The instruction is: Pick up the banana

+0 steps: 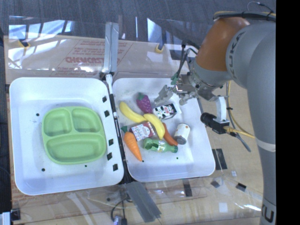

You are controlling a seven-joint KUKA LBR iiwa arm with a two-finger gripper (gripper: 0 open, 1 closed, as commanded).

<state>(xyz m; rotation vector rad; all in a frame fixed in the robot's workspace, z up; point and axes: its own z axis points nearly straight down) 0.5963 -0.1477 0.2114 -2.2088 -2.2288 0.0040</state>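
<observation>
Approach step. Gripper point(172, 92) hangs over right bin point(201, 165), fingers spread, nothing between them. Banana point(142, 117) lies mid-bin, between grapes point(144, 102) and ketchup packet point(142, 132), carrot point(132, 146) beyond. Next: shift toward bin centre, descend, straddle banana across its width.

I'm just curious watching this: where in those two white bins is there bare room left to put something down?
Bare floor rings the green divided plate in the left white bin. In the right white bin, the near strip below the green bottle is free; its middle, around the yellow banana, is crowded.
</observation>
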